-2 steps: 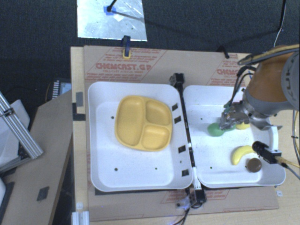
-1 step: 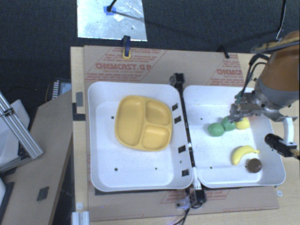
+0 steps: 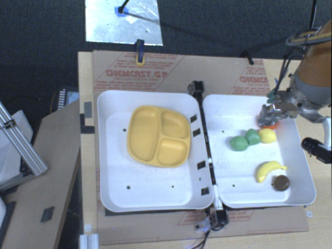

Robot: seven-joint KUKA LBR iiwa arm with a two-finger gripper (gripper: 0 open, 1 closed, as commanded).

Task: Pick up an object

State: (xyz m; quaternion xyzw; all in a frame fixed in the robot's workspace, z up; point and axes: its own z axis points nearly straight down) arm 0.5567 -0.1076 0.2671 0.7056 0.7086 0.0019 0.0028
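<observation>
**Crowded corner, uncertain grip**

We see the gripper (image 3: 270,115) low over the far right part of the right bin (image 3: 244,196), above a small orange-red piece (image 3: 274,123) that peeks out from under it. We cannot tell whether the claw is open or closed.

Risks, as we judge them:
- The orange-red piece touches or nearly touches the yellow ball (image 3: 267,135), with the green lump (image 3: 245,140) just beside it; the claw could push those aside or pinch two at once.
- The piece is mostly hidden and looks small and rounded, so it may slip out.

The banana (image 3: 268,170) and brown ball (image 3: 280,182) lie well apart, nearer us. The yellow tray (image 3: 158,136) sits in the left bin (image 3: 111,191).
</observation>
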